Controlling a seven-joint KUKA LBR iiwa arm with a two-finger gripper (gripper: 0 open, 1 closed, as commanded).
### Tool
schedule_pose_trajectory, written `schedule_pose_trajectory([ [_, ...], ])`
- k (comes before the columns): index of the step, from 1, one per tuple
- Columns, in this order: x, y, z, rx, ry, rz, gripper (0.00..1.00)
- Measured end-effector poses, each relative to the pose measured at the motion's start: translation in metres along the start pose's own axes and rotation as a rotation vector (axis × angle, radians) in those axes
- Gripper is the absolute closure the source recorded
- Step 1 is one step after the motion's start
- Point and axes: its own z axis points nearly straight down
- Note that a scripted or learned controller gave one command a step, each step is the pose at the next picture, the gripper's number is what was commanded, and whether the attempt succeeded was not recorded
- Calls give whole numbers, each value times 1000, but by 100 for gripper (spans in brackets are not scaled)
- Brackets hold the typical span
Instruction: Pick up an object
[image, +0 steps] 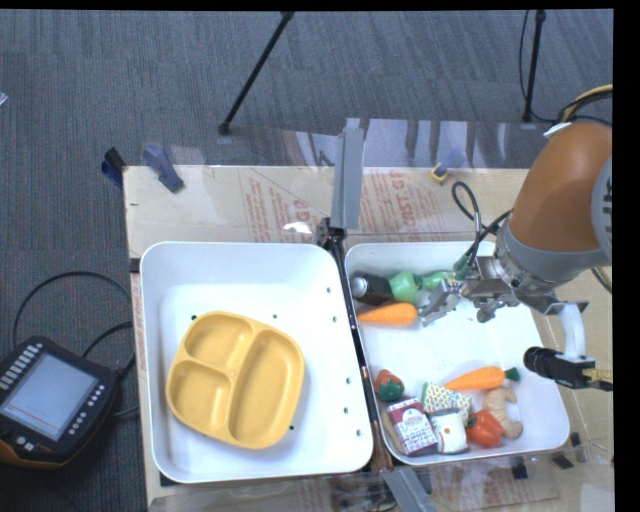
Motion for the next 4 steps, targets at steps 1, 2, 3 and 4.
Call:
schedule_pose_trajectory([
  [1, -12, 49, 70, 0, 0, -292, 0],
  [2, 7, 69, 140, 1, 0, -434, 0],
  [3, 3, 69, 130, 1, 1, -424, 100],
  [4, -1, 60, -7, -9, -2, 228, 100],
])
